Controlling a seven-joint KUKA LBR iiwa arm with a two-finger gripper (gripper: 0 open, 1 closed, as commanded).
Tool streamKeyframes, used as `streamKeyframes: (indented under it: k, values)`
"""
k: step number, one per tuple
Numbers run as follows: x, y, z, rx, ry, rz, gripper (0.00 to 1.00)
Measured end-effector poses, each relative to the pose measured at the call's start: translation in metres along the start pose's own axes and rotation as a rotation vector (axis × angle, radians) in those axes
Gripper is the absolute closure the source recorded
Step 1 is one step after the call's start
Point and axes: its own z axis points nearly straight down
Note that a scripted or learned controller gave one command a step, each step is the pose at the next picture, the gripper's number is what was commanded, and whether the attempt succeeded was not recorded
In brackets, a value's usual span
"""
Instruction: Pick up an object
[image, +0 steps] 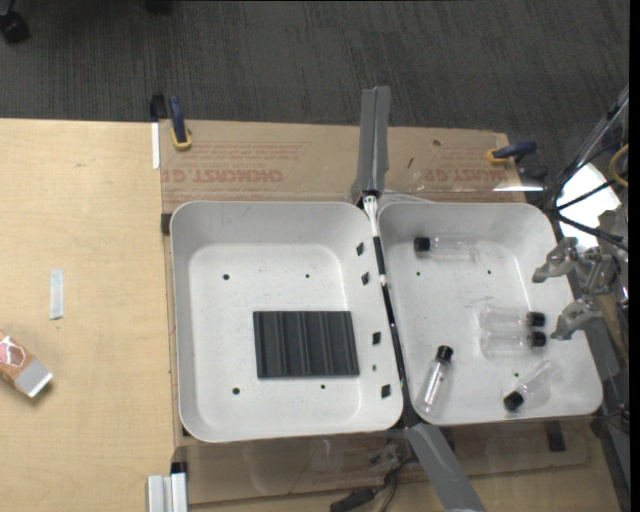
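My hand (572, 292) hovers at 3 o'clock rim of shallow white right bin (455, 222), fingers spread wide, holding nothing. Step: approach. Nearest target, clear plastic vials with black caps (515, 332), lies just beside at 9 o'clock. Next: descend, straddle, close.

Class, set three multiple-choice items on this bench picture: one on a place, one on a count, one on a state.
1. Where is the dark ribbed block?
A. left bin
B. right bin
C. the bench

2. How many black-capped vials lie in the right bin?
A. two
B. five
C. nine

3. How do the vials rest?
A. upright
B. stacked
C. on their sides

Answers:
1 A: the block sits on the floor of the left bin.
2 B: five black caps show.
3 C: each vial, such as one, lies flat.
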Motion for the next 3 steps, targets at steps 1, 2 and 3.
streamKeyframes:
  k: [1,2,3]
  values:
    - [-0.015,0.000,0.038,-0.001,0.002,-0.051,0.00]
    - [0.011,0.000,-0.008,0.000,0.000,-0.208,0.00]
    - [-0.008,0.001,0.069,-0.002,0.001,-0.285,0.00]
